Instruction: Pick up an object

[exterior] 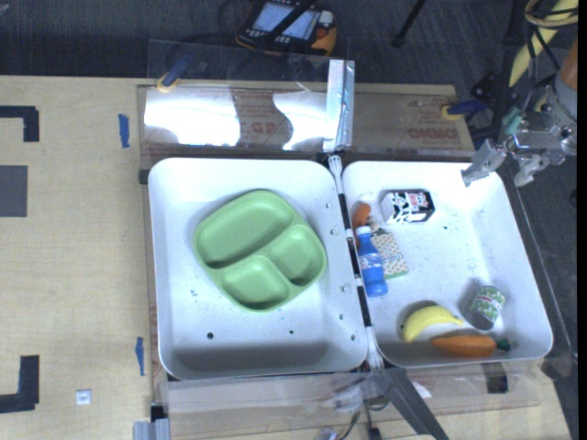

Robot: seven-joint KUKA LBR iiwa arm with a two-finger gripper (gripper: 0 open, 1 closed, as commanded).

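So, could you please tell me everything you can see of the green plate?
The green plate lies flat in the left bin, roughly at its middle, turned at a slant to the bin's walls. It looks like pale green plastic, a rounded rectangle with a raised rim and three recessed compartments: one long one along the upper left, two smaller ones below and to the right. The compartments look bare. It rests on the bin floor alone.

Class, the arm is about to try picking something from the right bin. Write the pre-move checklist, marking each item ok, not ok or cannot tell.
1. Objects lie in the right bin: ok.
2. Gripper is above that bin's far right corner, off the objects: ok.
3. Nothing between its fingers: cannot tell.
4. Banana free of neighbours: not ok, the carrot lies against it.
5. Blue bottle easy to reach: not ok, it hugs the divider wall.
6. Small can stands apart: ok.
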